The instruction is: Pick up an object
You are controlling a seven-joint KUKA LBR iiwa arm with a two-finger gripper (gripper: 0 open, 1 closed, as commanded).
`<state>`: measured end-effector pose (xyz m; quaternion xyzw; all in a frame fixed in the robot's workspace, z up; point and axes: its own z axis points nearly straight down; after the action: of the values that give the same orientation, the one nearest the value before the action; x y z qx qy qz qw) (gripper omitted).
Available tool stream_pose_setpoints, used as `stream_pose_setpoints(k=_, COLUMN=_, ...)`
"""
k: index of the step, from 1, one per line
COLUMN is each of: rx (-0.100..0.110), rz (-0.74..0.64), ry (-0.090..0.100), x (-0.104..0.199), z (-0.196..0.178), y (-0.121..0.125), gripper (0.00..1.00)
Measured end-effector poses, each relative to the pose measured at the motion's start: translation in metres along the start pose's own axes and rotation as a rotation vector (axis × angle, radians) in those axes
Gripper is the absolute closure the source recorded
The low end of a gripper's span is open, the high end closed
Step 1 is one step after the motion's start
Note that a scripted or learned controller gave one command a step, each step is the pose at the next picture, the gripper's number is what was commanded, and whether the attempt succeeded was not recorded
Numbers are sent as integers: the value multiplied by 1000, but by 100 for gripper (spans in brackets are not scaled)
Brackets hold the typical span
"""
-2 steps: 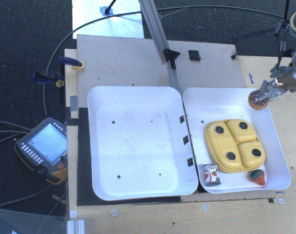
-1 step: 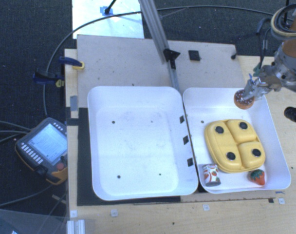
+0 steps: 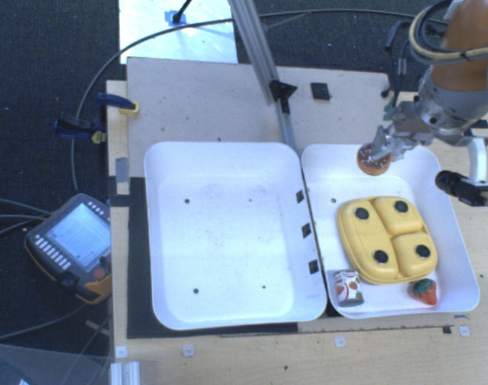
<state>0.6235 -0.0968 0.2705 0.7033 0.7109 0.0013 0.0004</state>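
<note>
My gripper (image 3: 380, 152) hangs over the far edge of the right bin (image 3: 453, 215), and a small round brown object (image 3: 372, 162) shows between and just below its fingers, lifted above the bin floor. In that bin lie a large yellow four-part block (image 3: 386, 239) with black dots, a small printed can (image 3: 347, 288) at the near left corner, and a red strawberry (image 3: 424, 291) at the near right.
The left bin (image 3: 224, 231) sits beside the right one, joined by black clips along the shared rim. A metal pole (image 3: 256, 42) slants over the bench at the back. A teach pendant (image 3: 71, 243) lies left of the bench.
</note>
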Motion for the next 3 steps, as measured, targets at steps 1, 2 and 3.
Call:
stream_pose_setpoints(k=1, rx=1, rz=1, ry=0, x=49, z=18, y=6, gripper=100)
stream_pose_setpoints(k=2, rx=-1, rz=1, ry=0, x=98, z=14, y=13, gripper=100)
stream_pose_setpoints(k=3, rx=0, rz=1, ry=0, x=150, z=33, y=23, gripper=100)
